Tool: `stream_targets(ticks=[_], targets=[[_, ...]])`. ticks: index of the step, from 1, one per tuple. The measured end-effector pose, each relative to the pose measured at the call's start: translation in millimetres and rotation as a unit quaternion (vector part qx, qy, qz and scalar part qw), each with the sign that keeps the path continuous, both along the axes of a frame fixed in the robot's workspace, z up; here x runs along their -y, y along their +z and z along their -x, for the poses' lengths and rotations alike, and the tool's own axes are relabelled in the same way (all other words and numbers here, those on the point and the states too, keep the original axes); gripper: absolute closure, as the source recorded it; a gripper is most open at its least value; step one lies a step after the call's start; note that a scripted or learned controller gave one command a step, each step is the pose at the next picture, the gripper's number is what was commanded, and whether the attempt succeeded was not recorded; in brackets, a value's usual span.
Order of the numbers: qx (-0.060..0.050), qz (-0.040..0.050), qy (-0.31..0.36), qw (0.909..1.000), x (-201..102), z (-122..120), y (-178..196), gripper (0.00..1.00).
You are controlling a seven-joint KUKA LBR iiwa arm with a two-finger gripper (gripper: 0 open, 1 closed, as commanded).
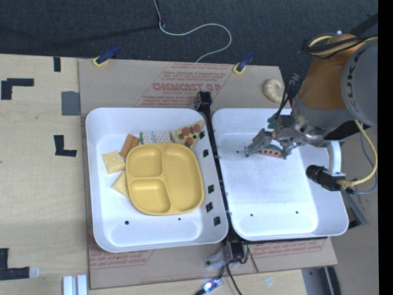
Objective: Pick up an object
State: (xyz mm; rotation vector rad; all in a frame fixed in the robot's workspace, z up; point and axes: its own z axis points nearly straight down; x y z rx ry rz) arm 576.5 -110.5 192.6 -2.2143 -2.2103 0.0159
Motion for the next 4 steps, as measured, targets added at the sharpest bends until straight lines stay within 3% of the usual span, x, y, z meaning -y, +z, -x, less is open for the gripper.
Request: stream_targets(ticks=[1,3,4], targets=[[0.007,0.0006,0.002,1.0,-0.3,-3.1,8.0,0.0],[0.005,0.001,0.002,1.0,-4.7,-2.7,-108.1,0.0],[0.006,0.0007,0.002,1.0,-5.3,-3.6,-95.2,1.0]])
